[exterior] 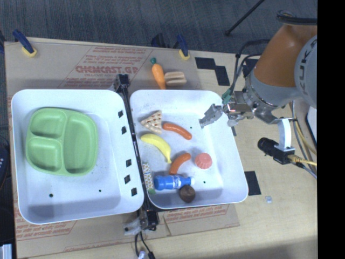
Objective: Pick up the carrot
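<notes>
The carrot (157,74), orange with a small green top, lies on the cardboard just behind the right bin (229,166), outside it and close to its back rim. My gripper (211,116) hangs over the right side of that bin, well to the right of the carrot and nearer the camera. Nothing shows in the gripper.
A small bun (175,79) lies right beside the carrot. The right bin holds a pizza slice (152,121), a sausage (177,130), a banana (157,144), a second sausage (180,162), a red disc (202,161), a blue bottle (171,182) and a brown ball (187,193). A green divided plate (61,141) sits in the left bin (21,198).
</notes>
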`<action>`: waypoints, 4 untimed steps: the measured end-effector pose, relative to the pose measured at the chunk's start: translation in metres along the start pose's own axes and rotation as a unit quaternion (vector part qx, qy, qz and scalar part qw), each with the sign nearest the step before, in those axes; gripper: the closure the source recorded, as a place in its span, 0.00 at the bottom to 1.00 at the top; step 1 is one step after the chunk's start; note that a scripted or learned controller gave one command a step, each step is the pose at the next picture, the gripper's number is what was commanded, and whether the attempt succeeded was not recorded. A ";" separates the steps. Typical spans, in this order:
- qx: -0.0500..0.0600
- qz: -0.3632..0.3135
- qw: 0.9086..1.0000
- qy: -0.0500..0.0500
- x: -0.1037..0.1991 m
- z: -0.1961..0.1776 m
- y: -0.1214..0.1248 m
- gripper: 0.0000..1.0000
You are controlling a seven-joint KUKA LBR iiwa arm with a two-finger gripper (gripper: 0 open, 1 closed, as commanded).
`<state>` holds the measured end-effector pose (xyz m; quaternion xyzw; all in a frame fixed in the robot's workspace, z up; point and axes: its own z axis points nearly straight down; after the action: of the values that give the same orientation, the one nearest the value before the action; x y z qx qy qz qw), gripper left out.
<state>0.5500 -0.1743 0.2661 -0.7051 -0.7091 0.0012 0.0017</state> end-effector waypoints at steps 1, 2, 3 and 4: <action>0.001 0.078 0.997 0.000 0.032 0.091 -0.030 0.00; 0.002 0.229 0.973 0.001 0.067 0.125 -0.020 0.00; 0.001 0.377 0.926 0.001 0.098 0.075 -0.059 0.00; 0.002 0.389 0.921 0.001 0.014 0.140 -0.061 0.00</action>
<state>0.4887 -0.1602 0.1265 -0.9255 -0.3786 0.0026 0.0027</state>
